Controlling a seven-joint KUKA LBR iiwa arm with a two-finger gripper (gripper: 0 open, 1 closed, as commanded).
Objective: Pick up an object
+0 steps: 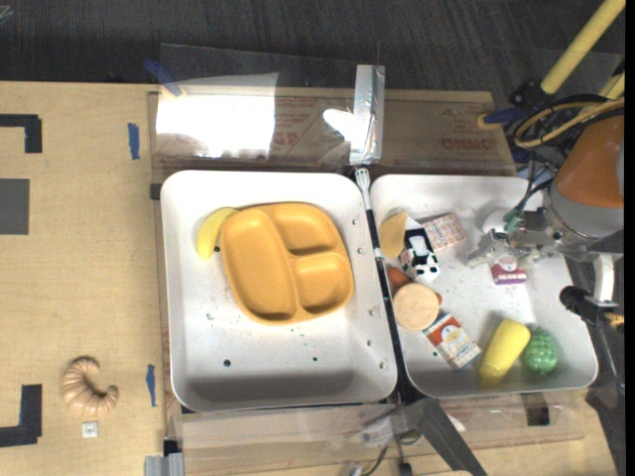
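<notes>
Over the right bin's (585, 360) far right side the grey arm reaches in, its orange band at the view's edge, and the gripper (518, 238) hangs above the bin's upper right part. I cannot tell how its tip is set — the metal there is a blur of bright parts against the white floor.

No object has been taken yet, as far as the view shows. Right at the gripper's tip lies a small white-and-pink packet (509, 273), the closest candidate. Farther left sit a pink-and-white carton (444, 231), a black-and-white toy cow (421, 257) and a tan round piece (393, 232) against the divider. Lower down are a round tan disc (417, 306), an orange-and-white carton (452, 342), a yellow block (504, 349) and a green bumpy ball (541, 353) just beside it.

The left bin (189, 296) holds an orange divided tray (286, 261) with a banana (211, 230) tucked at its upper left edge. A tan curled toy (89, 385) lies on the worktop (69, 266), well apart from both bins.

My reading: the arm is in the approach step, choosing or lining up over a target. Next it needs to centre over one item — likely the small packet — and descend squarely; that packet looks flat and thin, so it may slip away.
</notes>
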